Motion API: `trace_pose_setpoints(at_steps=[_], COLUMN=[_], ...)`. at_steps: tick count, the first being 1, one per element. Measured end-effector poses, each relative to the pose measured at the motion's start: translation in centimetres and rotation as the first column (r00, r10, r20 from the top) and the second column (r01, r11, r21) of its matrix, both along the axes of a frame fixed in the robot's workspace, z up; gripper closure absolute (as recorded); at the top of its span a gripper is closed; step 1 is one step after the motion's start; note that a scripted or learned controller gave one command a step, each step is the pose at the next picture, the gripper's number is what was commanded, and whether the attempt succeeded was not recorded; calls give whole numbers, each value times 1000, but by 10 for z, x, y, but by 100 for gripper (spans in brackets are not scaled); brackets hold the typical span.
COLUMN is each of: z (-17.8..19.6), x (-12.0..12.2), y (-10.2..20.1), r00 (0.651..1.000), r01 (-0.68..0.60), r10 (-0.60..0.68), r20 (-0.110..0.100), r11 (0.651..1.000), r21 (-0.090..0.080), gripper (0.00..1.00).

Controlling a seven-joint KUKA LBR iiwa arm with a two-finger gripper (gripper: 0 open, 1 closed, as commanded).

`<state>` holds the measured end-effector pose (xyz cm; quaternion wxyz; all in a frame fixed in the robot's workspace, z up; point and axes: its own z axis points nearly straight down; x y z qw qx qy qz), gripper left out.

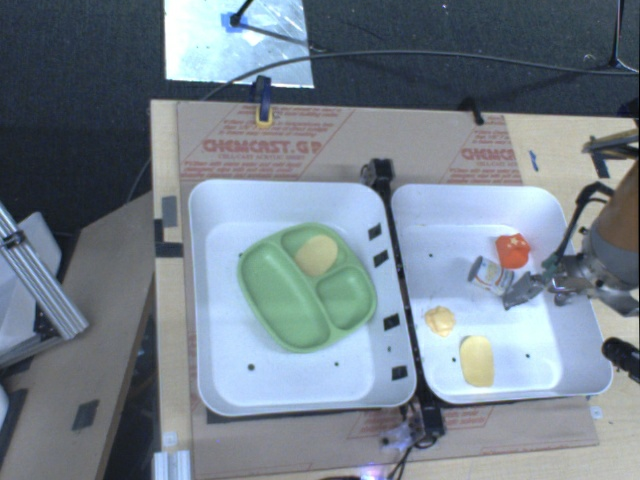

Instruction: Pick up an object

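Right white bin [540, 208]: hand [524, 290], grip unclear, just beside small jar [490, 273].

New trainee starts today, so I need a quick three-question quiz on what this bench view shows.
1. True or false: the green divided plate lies in the right bin.
2. Which thing lies nearest the gripper? A) small jar B) yellow oblong piece C) pale yellow piece on the plate
3. Fill in: the orange object lies in the ____ bin.

Key: 1 false; 2 A; 3 right.
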<state>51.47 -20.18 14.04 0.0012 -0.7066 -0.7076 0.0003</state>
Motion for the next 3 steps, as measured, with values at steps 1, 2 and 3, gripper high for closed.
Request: trace_pose_setpoints(at_steps=[1,2,3], z=[-52,-39,9], x=[0,1,0], y=[0,0,8], r00=[1000,1000,1000], r01=[0,1,-3], r10=[0,-1,3], r20=[0,5,7], r11=[1000,1000,1000], r21=[0,-3,-3], gripper=[0,100,100])
